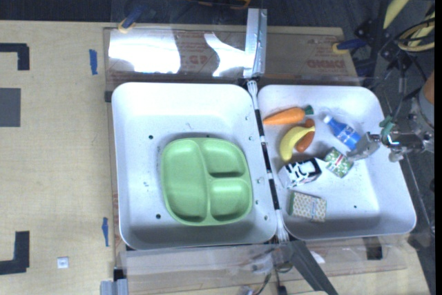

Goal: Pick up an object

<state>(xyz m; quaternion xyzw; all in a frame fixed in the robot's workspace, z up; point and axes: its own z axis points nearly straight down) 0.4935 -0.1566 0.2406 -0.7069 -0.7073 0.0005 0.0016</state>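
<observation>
The banana [297, 140] looks light and smooth, so I'd pinch it across the middle. Can't tell the gripper [387, 141] state from here.

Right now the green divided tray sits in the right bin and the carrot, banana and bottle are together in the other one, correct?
Not quite. The camera view shows the green divided tray in the left bin, not the right. The carrot, banana and bottle are together in the other one, the right bin.
</observation>
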